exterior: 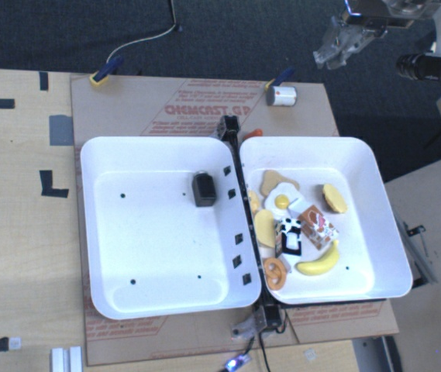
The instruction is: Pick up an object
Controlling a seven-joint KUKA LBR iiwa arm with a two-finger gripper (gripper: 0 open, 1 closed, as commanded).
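White right bin crowds toys leftward; gripper, whether open or closed unclear, hangs beyond its far edge.

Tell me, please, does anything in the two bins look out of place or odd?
One thing stands out: a dark grey block sits alone in the left bin, while the toy foods are bunched together in the right bin. Nothing looks spilled or damaged.

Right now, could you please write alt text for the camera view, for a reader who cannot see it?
The gripper hangs above dark floor beyond the bench, away from both bins. The right bin holds toy food: a banana, fried egg and pretzel; the left bin holds one dark block.
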